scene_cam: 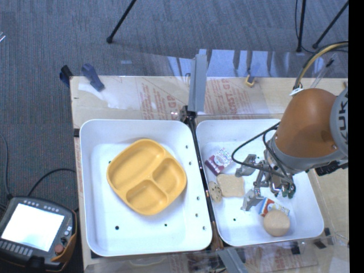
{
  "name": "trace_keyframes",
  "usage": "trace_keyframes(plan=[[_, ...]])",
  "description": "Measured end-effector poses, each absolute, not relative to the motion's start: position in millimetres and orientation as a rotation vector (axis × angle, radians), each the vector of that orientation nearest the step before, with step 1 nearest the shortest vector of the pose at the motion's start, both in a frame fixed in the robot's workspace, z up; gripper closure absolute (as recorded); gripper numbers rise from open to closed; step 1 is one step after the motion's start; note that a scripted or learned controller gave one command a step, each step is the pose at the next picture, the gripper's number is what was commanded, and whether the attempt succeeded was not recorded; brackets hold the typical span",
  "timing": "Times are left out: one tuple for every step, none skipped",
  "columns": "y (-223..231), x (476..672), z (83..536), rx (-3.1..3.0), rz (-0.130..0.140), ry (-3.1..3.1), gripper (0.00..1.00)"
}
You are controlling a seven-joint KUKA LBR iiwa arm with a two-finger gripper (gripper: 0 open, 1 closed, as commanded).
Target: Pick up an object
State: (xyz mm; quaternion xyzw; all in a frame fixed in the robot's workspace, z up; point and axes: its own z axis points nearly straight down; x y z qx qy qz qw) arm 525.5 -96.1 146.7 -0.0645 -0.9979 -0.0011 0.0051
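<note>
Where the arm [310,124] reaches in from the right, its orange dome covers the upper right of the right bin [227,131], and the gripper [257,197] hangs low over that bin's middle. Fingers stand slightly apart, tips pointing down-left; nothing sits between them. One tip looks just beside the packet [272,207], though contact cannot be judged.

Left bin [94,152]: shallow white plastic, rounded corners, small dark holes in the floor. It holds one yellow tray [147,176], smooth, rounded-square, three compartments, lying turned at an angle.

Right bin, same make, holds the small things (all loose, none lifted):
- tan round piece [276,223], matte, bun-like, near the front right corner;
- pale toast-like slab [230,185], squarish, left of the gripper;
- dark red and white wrapper [218,161], glossy, behind the slab;
- packet with red and blue print, touching the round piece's upper edge;
- speckled cookie [215,191], against the slab's left side.
</note>
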Motion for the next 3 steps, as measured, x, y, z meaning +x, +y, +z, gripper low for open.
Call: trace_keyframes(plan=[[-84, 512.9, 89, -0.789, -0.001, -3.042, 0.00], [-99, 576.3, 89, -0.994, -0.001, -2.985, 0.00], [-98, 577.8, 101, -0.982, 0.000, -2.992, 1.00]])
